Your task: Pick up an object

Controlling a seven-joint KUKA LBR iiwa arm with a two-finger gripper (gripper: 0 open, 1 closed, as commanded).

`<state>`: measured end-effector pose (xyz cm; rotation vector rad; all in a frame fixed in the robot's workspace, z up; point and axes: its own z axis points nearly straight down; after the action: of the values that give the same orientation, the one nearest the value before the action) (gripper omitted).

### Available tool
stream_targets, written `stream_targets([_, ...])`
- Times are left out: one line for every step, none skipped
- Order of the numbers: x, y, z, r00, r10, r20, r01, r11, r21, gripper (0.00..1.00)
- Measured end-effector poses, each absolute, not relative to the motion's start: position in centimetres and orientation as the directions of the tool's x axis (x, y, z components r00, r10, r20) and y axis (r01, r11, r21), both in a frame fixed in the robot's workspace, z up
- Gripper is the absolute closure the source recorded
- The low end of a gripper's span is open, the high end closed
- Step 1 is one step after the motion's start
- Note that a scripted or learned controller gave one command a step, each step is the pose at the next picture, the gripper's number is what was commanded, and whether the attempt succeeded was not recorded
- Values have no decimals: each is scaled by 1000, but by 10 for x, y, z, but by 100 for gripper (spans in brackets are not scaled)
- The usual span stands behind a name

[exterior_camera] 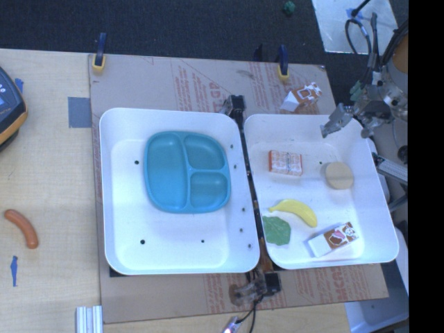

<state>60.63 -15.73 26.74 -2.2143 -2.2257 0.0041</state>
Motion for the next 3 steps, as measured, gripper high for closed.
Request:
stream_targets([552,-104,202,-7,1000,-1,1000,7,-6,0])
stream_targets([526,-110,93,-4,1000,0,1000,4,-7,0])
stream_targets([512,-100,91,-3,1000,0,1000,3,-5,0])
